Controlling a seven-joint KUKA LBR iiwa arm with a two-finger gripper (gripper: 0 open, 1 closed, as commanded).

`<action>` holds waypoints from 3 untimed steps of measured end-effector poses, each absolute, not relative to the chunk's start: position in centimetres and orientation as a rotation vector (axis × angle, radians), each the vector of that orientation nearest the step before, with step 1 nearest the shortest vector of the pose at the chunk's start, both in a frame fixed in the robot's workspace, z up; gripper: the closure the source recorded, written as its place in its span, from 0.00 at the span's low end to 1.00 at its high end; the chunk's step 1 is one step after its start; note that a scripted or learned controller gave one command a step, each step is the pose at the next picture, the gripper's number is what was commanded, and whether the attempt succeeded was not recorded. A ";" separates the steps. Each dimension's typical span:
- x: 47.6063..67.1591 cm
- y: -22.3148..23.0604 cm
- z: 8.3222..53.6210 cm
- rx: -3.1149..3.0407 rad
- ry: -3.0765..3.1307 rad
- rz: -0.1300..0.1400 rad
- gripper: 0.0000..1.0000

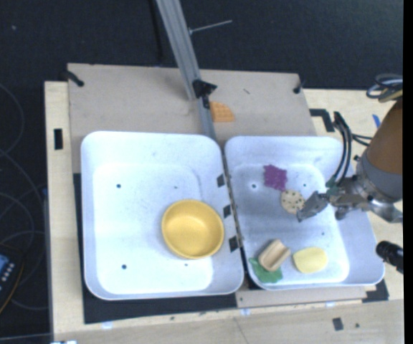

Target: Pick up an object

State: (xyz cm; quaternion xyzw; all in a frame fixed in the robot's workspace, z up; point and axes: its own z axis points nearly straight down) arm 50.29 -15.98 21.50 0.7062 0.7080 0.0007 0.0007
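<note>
Gripper [308, 208] hovers beside round speckled cookie [290, 201], near crumpled purple scrap [274, 175].

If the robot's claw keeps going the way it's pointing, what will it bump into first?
Probably the round speckled cookie. The gripper points toward the picture's left, and the cookie lies right beside its tip in the right bin. Height is hard to judge from above, so it might pass over it.
</note>
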 end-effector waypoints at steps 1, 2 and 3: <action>50.3 -16.0 21.5 2.219 2.221 0.003 0.00; 50.4 -15.4 17.0 2.225 2.220 -0.004 0.00; 50.3 -15.2 12.8 2.224 2.221 -0.004 0.00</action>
